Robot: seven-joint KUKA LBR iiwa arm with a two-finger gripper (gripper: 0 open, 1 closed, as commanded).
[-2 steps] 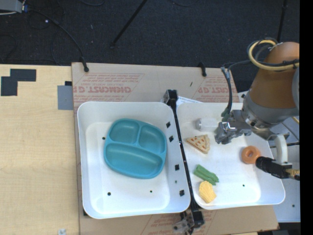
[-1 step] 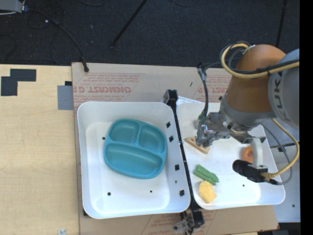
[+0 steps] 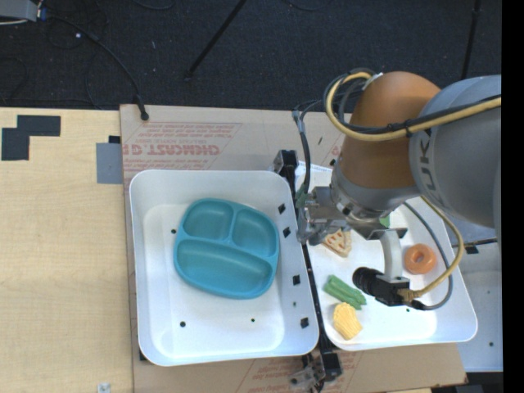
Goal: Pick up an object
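My gripper [image 3: 316, 224] hangs low over the left side of the right bin [image 3: 458, 322], close to the wall between the two bins. A tan wedge-shaped toy sandwich [image 3: 337, 242] lies just to its right, partly under the wrist. Further toward the front of that bin lie a green pea pod [image 3: 344, 291] and a yellow corn piece [image 3: 347, 322]. An orange ring [image 3: 422, 259] rests at the bin's right side. The grey arm and its orange band [image 3: 385, 117] hide the back of this bin.
The left bin [image 3: 155, 318] holds a blue divided plate [image 3: 227, 246]. A black part on a cable [image 3: 383, 286] hangs from the wrist over the right bin, beside the pea pod. Cardboard lies under both bins, with a wooden bench to the left.
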